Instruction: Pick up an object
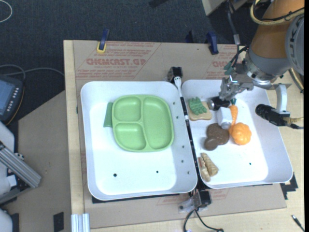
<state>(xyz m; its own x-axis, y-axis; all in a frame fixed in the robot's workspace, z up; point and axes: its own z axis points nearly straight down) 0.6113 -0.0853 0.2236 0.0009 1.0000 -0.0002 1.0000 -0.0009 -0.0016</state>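
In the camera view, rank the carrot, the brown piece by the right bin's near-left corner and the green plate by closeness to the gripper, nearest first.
From the gripper:
1. Carrot, just beside it in the right bin.
2. Brown piece, at that bin's near-left corner.
3. Green plate, in the left bin, farthest.

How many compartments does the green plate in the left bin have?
3. The green plate has one small compartment at its upper left, one small compartment at its lower left, and one long compartment along its right side. None appears hidden.
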